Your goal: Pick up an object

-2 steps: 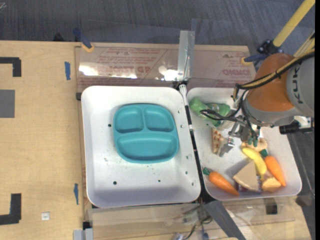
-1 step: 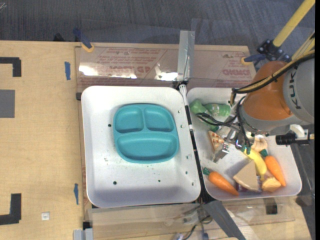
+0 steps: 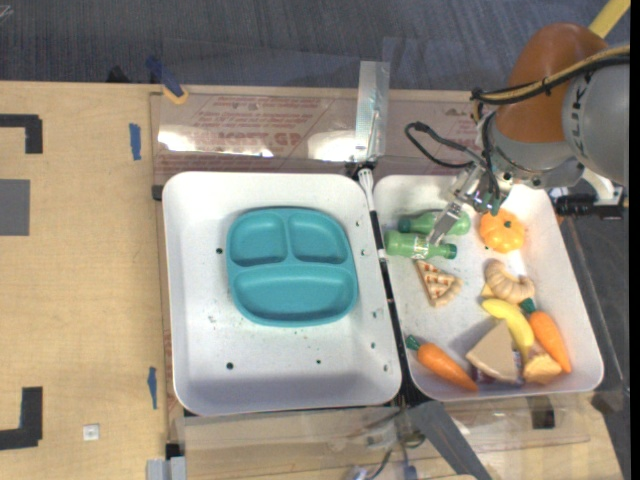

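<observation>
Pincer [image 3: 441,225] over green bottle [image 3: 420,246]; label unreadable.

smooth matt teal plastic tray [image 3: 291,266] (glossy white bin [image 3: 190,298] beneath)

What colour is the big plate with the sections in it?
The divided plate is teal blue, seen clearly in the camera view, lying in the left bin.

Bright, even overhead light falls on the scene. The left white bin [image 3: 190,298] is near overexposed, and just behind it a clear plastic sheet [image 3: 250,128] throws strong white glare. Shadows are soft and short. Focus is slightly soft throughout, with mild grain on the dark floor [image 3: 250,13] beyond.
</observation>
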Controlling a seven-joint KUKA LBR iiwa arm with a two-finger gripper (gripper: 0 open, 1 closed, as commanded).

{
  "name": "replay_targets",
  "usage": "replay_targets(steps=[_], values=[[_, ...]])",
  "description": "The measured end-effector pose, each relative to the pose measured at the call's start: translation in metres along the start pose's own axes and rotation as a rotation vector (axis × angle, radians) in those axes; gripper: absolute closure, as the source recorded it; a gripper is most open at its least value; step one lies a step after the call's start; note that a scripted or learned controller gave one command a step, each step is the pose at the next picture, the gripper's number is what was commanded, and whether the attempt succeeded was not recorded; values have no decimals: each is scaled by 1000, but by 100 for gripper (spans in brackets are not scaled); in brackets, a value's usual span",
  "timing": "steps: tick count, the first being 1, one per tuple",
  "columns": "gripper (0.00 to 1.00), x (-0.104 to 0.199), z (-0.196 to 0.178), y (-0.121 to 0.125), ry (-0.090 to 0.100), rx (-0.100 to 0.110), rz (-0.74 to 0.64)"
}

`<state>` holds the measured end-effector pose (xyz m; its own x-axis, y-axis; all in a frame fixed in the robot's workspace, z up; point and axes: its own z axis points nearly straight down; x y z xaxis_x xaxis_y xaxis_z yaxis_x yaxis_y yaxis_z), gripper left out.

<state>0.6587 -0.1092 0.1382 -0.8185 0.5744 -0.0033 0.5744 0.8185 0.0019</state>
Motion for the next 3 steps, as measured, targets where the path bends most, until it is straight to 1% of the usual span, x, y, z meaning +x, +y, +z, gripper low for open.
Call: replay_targets(steps=[1,2,3], values=[[0,24,41,-11,-23,-11,30],[100,26,35,-14,-17,-2,30],[100,131,44,-97,-17,-9,196]])
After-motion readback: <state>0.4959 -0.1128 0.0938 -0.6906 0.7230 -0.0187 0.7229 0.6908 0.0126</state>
